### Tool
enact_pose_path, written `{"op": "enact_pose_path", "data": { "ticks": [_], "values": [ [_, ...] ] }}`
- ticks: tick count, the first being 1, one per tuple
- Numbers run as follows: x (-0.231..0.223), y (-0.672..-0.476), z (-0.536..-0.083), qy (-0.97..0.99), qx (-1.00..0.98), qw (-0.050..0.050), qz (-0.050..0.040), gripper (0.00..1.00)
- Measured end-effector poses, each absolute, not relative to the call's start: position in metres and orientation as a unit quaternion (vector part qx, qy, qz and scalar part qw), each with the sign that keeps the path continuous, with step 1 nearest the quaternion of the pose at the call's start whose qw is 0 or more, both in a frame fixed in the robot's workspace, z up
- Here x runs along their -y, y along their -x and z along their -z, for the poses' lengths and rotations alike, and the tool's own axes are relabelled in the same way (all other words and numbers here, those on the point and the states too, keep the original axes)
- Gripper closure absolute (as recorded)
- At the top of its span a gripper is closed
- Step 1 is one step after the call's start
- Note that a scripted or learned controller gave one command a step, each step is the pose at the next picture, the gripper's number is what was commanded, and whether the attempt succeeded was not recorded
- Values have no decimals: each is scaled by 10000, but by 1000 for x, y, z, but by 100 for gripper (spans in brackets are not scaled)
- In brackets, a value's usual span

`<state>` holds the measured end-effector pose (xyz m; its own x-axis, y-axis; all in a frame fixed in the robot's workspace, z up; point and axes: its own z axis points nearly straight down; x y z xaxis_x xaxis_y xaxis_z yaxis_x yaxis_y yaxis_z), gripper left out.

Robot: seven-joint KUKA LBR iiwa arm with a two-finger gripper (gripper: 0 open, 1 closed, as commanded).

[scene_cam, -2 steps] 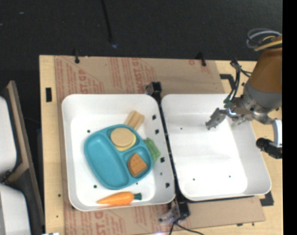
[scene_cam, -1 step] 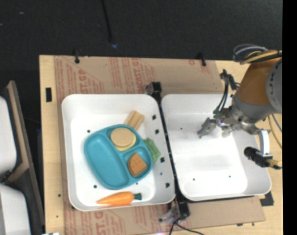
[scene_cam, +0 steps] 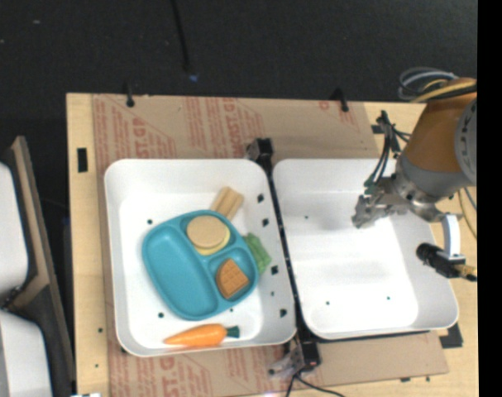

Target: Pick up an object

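Arm [scene_cam: 437, 151] is running out of frame at the right edge; only the orange band and wrist section are showing. Tool [scene_cam: 365, 214] is appearing small and blurred over the right bin [scene_cam: 350, 313]; finger state cannot be read. Green object [scene_cam: 259, 253] is lying partly hidden behind the rim of the blue divided tray [scene_cam: 176, 275]; identity unclear. Wooden block [scene_cam: 228, 201] is lying with its lower end tucked behind the tray. White units [scene_cam: 2, 222] are being cropped by the left edge. Surface [scene_cam: 85, 246] is getting cut off along the bottom edge.
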<state>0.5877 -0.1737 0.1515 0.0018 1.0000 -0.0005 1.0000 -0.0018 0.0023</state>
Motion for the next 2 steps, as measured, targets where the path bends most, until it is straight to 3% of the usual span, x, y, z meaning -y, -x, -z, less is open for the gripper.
{"op": "enact_pose_path", "data": {
  "ticks": [2],
  "values": [
    [173,-595,-249,-7071,-7071,24,-16,100]
  ]
}}
